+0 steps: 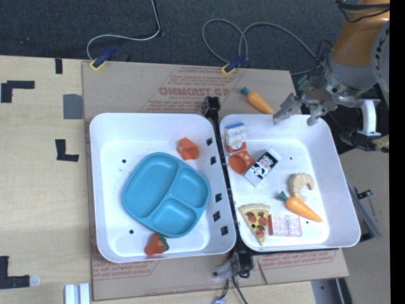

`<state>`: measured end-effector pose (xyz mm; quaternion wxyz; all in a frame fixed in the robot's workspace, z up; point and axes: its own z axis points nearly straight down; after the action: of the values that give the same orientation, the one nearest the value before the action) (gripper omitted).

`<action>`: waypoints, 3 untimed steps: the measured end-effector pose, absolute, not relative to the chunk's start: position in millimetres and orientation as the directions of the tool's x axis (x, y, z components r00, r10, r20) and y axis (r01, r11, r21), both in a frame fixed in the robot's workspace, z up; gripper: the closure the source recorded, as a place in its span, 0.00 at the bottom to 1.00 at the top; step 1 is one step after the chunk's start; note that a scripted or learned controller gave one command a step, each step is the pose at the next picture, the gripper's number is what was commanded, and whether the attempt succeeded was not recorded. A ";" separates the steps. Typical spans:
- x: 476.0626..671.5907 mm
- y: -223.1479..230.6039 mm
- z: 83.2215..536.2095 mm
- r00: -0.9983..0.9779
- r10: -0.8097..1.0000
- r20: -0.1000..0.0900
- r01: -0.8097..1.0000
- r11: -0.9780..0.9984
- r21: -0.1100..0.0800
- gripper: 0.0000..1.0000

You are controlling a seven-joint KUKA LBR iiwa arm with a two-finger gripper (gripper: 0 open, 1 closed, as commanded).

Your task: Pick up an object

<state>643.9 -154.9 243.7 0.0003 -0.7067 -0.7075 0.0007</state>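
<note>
Two shallow white bins are seen side by side on a brown cardboard sheet (183,90) laid over the tabletop (38,170). The grey arm with the orange band (357,43) is seen at the upper right, and its pincer (299,113) hangs just above the far rim of the right bin (338,170), near that bin's far right corner; the two fingers are spread wide and nothing is held between them. A small orange carrot with a green top (258,100) lies on the cardboard just beyond the right bin's far edge, to the left of the pincer and apart from it. Inside the right bin are found a small white and blue carton (235,134) near the far left corner, a rounded orange-red piece (239,163) just below it, a black and white cow-patterned box (262,168) tilted beside that, a pale beige curled piece (300,183) towards the right, a second orange carrot with a green top (302,208) just beneath it, a pizza slice toy (255,221) near the near left corner, and a flat pink patterned packet (286,225) touching the slice's right side. In the left bin (104,189) a light blue divided plastic plate (166,194) is set in the middle, with an orange-red block (187,148) near the far right corner and a red strawberry-like piece (156,245) at the near edge.
</note>
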 end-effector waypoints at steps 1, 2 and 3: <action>564.5 -157.5 141.5 0.000 1.000 0.001 1.000 0.000 -0.005 0.00; 521.8 -187.7 86.8 0.001 1.000 -0.003 1.000 -0.001 0.003 0.00; 588.2 -144.9 91.3 -0.002 1.000 0.001 1.000 0.002 -0.001 0.00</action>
<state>588.2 -144.9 91.3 0.0006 -0.7063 -0.7080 0.0001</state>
